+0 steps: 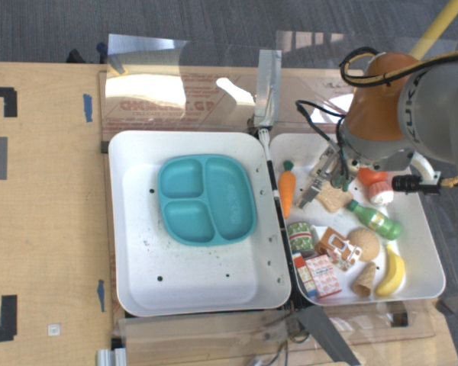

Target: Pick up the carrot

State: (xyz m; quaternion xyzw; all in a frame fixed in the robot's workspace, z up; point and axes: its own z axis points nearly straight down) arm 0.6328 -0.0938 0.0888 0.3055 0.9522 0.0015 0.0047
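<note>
Progress on the pick is, as far as you can judge, nil so far: the carrot lies untouched on the floor of the right bin, hard against that bin's left wall, green top pointing away from you and orange tip toward you, with nothing gripping it. Take the carrot as your landmark. Left of it, across the divider, you have the left bin with a teal divided plate lying flat in it. Right of the carrot and above it hangs the arm, its orange band over the far part of the right bin, wrist angled down and leftward so the gripper points at the floor just right of the carrot. You can see its two fingers slightly parted with nothing between them, so read it as open and empty, close beside the carrot but apart from it. Right of the gripper sit a cracker, a red-and-white item and a green bottle. Toward you from the carrot lie a green can, small boxes, an ice-cream cone and, farthest right, a banana. What is left for you: shifting left over the carrot, closing, lifting.
</note>
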